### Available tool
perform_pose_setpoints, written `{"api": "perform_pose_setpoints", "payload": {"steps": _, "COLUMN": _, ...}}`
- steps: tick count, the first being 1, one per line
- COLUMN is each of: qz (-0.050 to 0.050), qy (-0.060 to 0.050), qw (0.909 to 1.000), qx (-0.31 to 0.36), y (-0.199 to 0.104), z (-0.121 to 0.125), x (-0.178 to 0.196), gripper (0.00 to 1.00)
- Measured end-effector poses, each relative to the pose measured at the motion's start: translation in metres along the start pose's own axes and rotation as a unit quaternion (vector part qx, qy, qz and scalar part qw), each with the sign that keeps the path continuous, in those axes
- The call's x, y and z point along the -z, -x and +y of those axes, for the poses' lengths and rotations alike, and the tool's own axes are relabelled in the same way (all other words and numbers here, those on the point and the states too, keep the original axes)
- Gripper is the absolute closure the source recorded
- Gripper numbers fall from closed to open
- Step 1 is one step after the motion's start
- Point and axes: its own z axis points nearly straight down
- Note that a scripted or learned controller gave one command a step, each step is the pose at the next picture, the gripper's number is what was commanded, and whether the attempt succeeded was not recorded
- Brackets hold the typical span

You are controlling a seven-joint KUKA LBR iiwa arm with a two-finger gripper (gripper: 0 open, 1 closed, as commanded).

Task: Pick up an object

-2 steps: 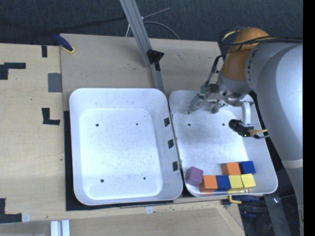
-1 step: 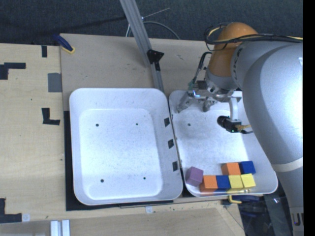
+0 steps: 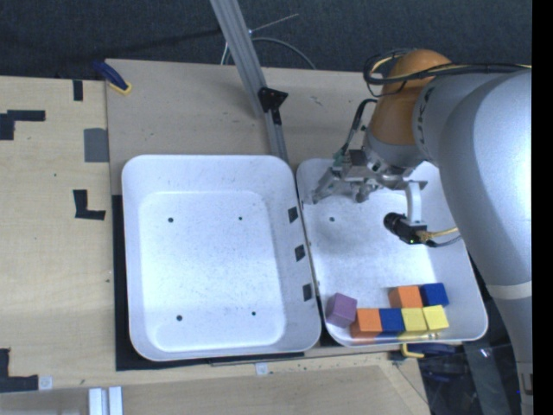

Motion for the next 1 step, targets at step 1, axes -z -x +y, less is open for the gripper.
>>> {"api": "perform_pose_setpoints", "payload": {"steps": 1, "qz": 0.0, "qy": 0.001, "qw": 1.0, "qx": 0.0, "y": -0.0004, "z": 0.0013, "x": 0.0008, "gripper": 0.0}}
